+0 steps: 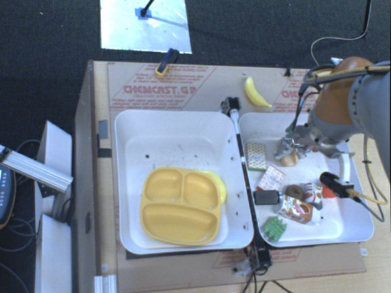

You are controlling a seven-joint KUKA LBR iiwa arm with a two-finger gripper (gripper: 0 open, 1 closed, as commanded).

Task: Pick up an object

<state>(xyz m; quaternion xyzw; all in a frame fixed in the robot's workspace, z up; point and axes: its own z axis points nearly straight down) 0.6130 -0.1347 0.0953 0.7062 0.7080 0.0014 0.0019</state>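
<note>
My gripper (287, 148) is down in the right bin (357, 227), near its back left part. A small tan object (290, 159) lies right under its tip, touching or nearly touching it; I cannot tell whether it is gripped. Loose in the same bin are a checkered packet (256, 155), a red-and-white packet (270, 177), a black block (266, 196), a brown ring-shaped thing (295, 191), a red-and-white can (314, 194), a printed snack bag (297, 210) and a green toy (275, 227).
The left bin (134, 139) holds a yellow divided plate (181, 205). A banana (257, 93) lies on the bench behind the right bin. A ridge (241, 157) separates the two bins. The grey arm with its orange band (342, 96) reaches in from the right.
</note>
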